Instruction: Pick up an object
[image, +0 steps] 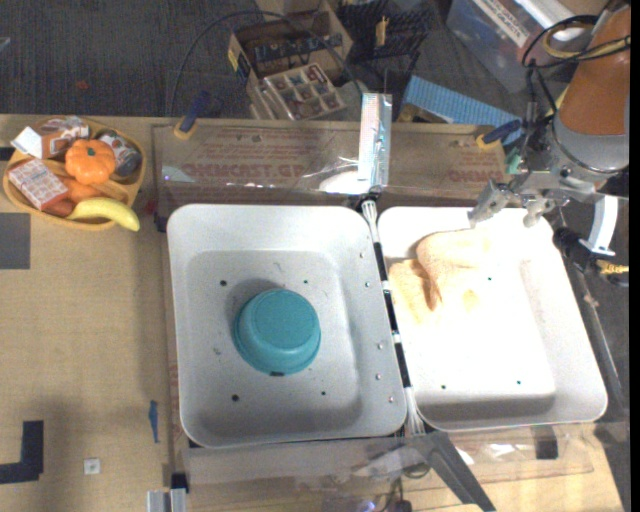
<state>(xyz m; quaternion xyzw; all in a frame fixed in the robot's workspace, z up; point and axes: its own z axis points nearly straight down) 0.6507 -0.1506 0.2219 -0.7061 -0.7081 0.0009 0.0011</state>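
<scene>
A teal upturned bowl (278, 330) rests in the middle of the left bin (200, 240). In the right bin (560, 380) a pale tan cloth-like object (440, 265) lies crumpled near the far left part. My gripper (513, 207) hangs over the far edge of the right bin, to the right of the tan object and apart from it. Its two fingers stand spread, with nothing between them.
A basket (20, 190) with a banana, a small pumpkin and packets sits at the far left of the bench. A clear plastic wall (260, 165) runs behind the bins. Boxes and cables lie on the floor beyond.
</scene>
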